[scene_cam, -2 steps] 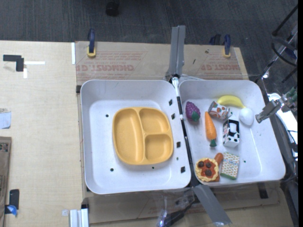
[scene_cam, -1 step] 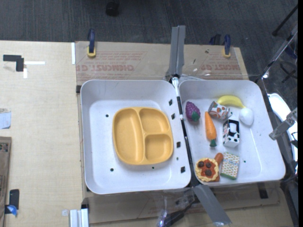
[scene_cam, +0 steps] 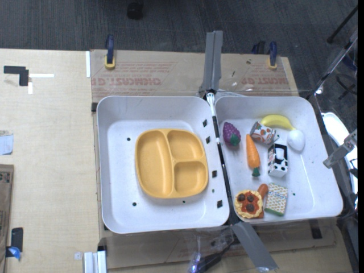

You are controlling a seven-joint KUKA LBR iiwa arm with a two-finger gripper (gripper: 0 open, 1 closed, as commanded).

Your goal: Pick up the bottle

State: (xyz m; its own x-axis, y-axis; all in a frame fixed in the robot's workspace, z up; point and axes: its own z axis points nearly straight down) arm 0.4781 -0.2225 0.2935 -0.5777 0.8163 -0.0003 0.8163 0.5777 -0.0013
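From my remote seat I took in the big things first: the bench (scene_cam: 45, 152), then the two white bins side by side. The left bin (scene_cam: 114, 198) carried a yellow divided plate (scene_cam: 170, 162). The right bin (scene_cam: 318, 181) held a scatter of toy food.

I took the bottle (scene_cam: 277, 160) to be the small black-and-white, cow-patterned piece near the middle of the right bin. It lay just right of the carrot (scene_cam: 252, 151), below a red-and-white carton (scene_cam: 263, 133), and left of and below the egg (scene_cam: 296, 139). A banana (scene_cam: 276, 121) lay farther back, with the pizza slice (scene_cam: 249, 203) and a green-edged packet (scene_cam: 277, 200) nearer me.

I judged it a light, hollow plastic toy: stiff enough to squeeze, smooth enough to slip. I would have closed across its narrow width at mid-body, where there was bare floor on both sides, though less on the carrot side.

Its long axis ran from the far side of the bin toward the near side, almost parallel to the carrot. I could not make out which end was the neck.

I could not tell whether the pincer was spread or pressed together.
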